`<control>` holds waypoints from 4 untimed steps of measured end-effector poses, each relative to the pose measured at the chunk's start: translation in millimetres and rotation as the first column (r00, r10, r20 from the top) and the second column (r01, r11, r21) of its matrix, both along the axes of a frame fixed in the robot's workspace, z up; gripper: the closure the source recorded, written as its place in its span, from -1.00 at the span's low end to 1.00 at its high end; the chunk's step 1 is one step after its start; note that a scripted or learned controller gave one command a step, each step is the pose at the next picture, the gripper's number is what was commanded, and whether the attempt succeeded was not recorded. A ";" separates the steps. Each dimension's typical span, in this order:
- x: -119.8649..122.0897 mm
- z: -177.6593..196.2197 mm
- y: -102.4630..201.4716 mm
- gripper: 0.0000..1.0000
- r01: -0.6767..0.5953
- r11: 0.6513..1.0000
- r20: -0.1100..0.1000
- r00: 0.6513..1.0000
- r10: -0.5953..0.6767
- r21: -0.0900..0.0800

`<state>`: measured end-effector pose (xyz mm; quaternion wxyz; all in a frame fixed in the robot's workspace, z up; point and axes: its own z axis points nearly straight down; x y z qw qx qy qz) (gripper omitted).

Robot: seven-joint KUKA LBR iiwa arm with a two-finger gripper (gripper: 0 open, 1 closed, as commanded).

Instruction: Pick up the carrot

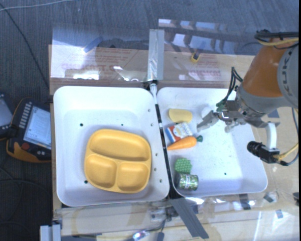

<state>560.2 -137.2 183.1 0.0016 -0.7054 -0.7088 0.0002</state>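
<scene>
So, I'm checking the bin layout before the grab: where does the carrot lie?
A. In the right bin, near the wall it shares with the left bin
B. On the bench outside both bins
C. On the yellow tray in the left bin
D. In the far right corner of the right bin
A: the carrot lies in the right bin, close to its left wall, below the yellow block and above the green can.

Pincer [218,123] spread open, arm reaching leftward.

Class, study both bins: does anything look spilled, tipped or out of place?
Nothing spilled. The green can lies on its side by the right bin's front wall. The carrot lies untouched; the yellow tray sits slightly askew.
</scene>
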 end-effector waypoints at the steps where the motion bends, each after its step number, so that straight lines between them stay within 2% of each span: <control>1: 2.6 -92.3 29.3 -1.00 -0.117 0.993 0.015 0.993 0.117 -0.007; 2: -59.7 -50.1 14.2 -1.00 -0.043 0.999 -0.001 0.999 0.043 0.000; 3: -8.2 -92.5 28.0 -1.00 -0.146 0.989 0.011 0.989 0.146 -0.005; 4: -6.5 -82.5 29.2 1.00 -0.146 0.989 0.015 0.989 0.146 -0.003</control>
